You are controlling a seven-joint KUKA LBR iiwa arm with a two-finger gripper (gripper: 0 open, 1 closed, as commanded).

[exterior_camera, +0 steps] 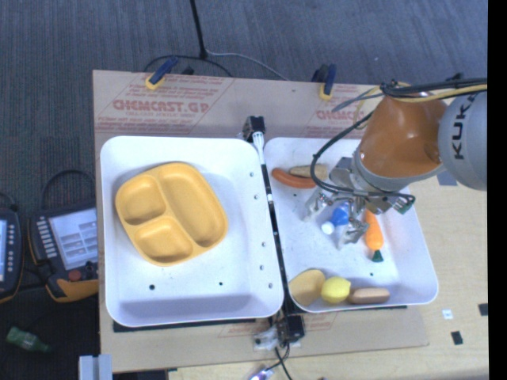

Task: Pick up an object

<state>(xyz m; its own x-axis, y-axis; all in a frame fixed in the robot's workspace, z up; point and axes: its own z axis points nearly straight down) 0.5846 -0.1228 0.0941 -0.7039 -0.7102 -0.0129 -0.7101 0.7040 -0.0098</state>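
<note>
In the right bin (412, 279), the gripper (342, 222) hovers, fingers' spread untellable, over a small blue object (341, 214), seemingly light and rigid, best pinched mid-body, carrot (374, 235) at three o'clock.

The gripper (342, 222) is largely covered from above by the arm's orange band (398, 137), a blue object (341, 214) beneath it is too obscured to be identified, the carrot (374, 236) is partly overlapped, and the grey arm (467, 137) is cut off at the right.
</note>
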